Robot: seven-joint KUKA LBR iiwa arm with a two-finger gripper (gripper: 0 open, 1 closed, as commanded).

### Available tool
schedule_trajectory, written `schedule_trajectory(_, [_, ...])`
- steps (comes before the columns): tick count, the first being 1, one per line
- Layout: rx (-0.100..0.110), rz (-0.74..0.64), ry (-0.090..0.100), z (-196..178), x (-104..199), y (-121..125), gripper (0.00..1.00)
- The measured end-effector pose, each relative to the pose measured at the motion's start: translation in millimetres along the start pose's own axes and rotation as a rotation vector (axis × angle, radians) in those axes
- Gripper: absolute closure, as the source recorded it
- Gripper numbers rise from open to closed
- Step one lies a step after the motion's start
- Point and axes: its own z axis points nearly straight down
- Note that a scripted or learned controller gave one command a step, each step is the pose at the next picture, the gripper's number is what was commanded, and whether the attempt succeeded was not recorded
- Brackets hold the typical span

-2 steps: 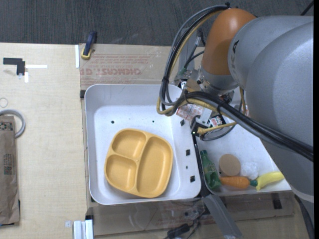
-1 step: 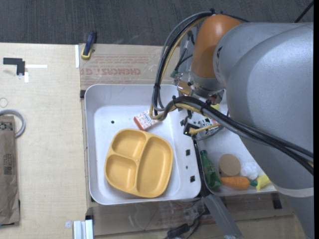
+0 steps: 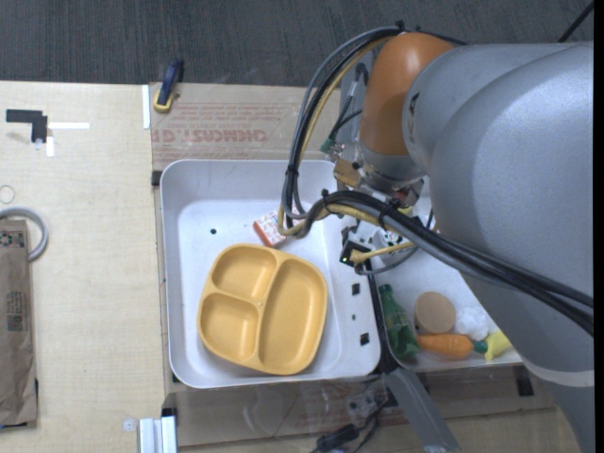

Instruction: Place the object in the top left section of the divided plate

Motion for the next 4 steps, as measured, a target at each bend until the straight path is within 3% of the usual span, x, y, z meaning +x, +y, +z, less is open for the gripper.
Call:
schedule_trajectory(1, [0.020, -0.074, 0.023, -34, -5, 43, 1.00])
schedule_trajectory(2, [0.021, -0.076, 0.020, -43, -5, 43, 1.00])
schedule_trajectory(3, [0.023, -0.086, 0.023, -7, 42, -15, 1.00])
schedule_trajectory(4, [0.021, -0.192, 0.027, 61, 31, -121, 1.00])
